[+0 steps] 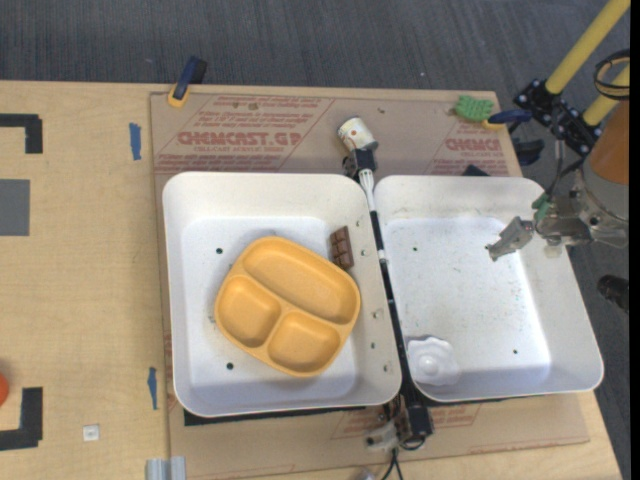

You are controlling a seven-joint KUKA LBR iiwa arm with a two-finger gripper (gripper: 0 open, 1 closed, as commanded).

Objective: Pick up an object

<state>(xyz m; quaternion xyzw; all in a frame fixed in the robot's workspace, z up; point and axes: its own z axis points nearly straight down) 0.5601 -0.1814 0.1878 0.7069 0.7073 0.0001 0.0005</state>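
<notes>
A yellow three-compartment plate point(288, 304) lies in the left bin point(190, 208). A small brown bar point(341, 247) leans near that bin's right wall, just beyond the plate. A small white lumpy object point(432, 359) rests in the right bin point(560, 368) near its front left corner. My gripper point(512, 239) hangs over the right bin's right side, near the back, well away from the white object. Nothing is visibly held in it.
The two bins meet at a central ridge point(380, 268). A white and black clip point(354, 138) sits behind that ridge. A green clip point(468, 107) and a blue clamp point(186, 79) sit on the cardboard at the back. A yellow pole point(592, 36) rises at the back right.
</notes>
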